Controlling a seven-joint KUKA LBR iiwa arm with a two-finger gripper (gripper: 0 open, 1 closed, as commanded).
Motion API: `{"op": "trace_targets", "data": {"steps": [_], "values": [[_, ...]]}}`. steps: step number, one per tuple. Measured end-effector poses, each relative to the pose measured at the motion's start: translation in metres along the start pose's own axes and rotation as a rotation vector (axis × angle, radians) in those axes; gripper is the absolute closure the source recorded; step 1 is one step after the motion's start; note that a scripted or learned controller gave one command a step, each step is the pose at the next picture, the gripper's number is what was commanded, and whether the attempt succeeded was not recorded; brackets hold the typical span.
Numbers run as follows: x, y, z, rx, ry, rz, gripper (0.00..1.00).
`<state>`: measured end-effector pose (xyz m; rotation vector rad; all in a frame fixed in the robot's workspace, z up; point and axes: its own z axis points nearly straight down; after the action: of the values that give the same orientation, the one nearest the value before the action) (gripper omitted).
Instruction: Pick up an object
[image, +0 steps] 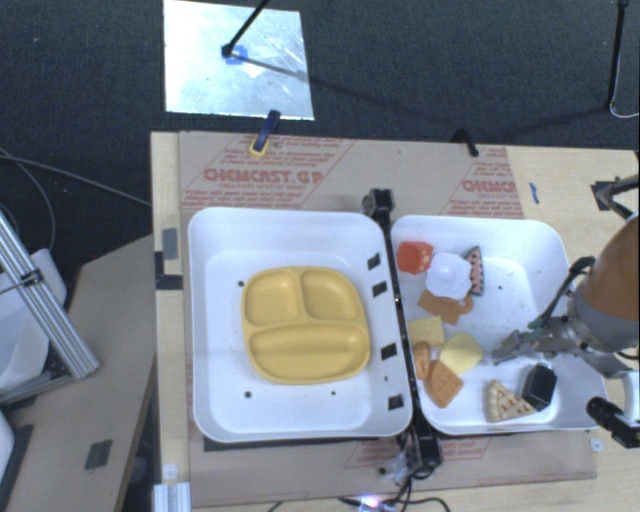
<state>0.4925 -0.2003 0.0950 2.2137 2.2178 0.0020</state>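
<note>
I see the tool low over the right bin, at about four o'clock in it; I cannot tell its state. Toy food lies around it: a black piece just beside it at five o'clock, a waffle wedge, and yellow cheese at nine o'clock. The left bin holds a yellow divided plate.

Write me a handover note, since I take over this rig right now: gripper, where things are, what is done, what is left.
Gripper: low over the right white bin; finger state unclear, nothing seen held.
Toy food pieces sit in that bin: red block, white round piece, pale yellow square, black block.
Yellow divided plate lies in the left white bin.
Done: nothing lifted. Left: grasp and lift one object.
</note>
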Motion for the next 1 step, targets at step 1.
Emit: {"op": "trace_targets", "data": {"steps": [1], "values": [[0.0868, -0.0054, 0.0110, 0.008, 0.010, -0.009, 0.00]]}}
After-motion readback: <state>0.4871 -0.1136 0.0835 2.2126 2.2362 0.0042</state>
